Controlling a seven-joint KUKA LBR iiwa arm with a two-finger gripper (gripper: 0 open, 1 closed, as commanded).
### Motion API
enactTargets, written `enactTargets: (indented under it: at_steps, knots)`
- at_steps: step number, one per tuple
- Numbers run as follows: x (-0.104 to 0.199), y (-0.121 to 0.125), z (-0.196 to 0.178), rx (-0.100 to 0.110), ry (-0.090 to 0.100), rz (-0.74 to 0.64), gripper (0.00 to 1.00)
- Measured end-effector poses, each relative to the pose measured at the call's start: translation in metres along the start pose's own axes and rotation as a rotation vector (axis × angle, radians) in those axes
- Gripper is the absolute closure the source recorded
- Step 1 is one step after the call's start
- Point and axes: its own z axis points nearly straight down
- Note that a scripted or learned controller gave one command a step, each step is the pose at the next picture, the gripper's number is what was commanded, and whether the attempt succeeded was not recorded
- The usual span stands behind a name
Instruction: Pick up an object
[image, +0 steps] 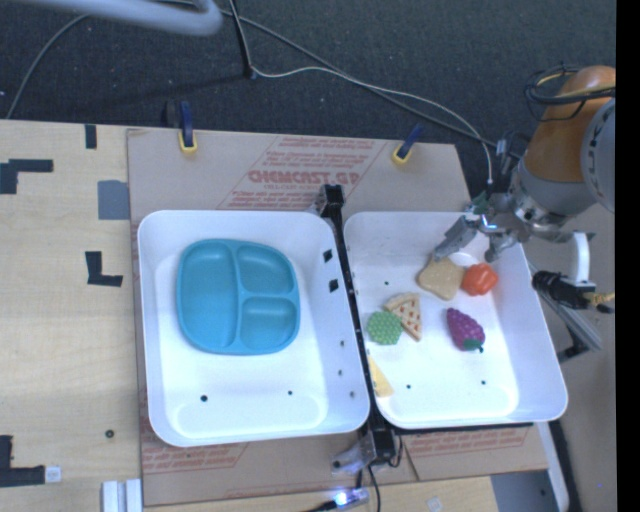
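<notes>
The right bin (500, 400) holds several toy foods: a tan bread slice (439, 278), a red tomato (479, 279), purple grapes (464, 328), a pizza wedge (406, 314), a green broccoli piece (384, 327) and a yellow piece (378, 379) against the left wall. My gripper (478, 236) hovers over the bin's upper right part, just above the bread and tomato. Its fingers (452, 238) are spread with nothing between them.
The left bin (170, 400) carries a blue divided plate (238, 296). A black divider (345, 290) runs between the bins. Cables trail across the dark floor at the top. The arm's orange band (565, 110) is at the far right.
</notes>
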Motion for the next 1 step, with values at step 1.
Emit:
enactTargets:
  at_steps: [1]
  knots:
    - [0.0007,0.0003,-0.0101,0.0,0.0,-0.002,1.0]
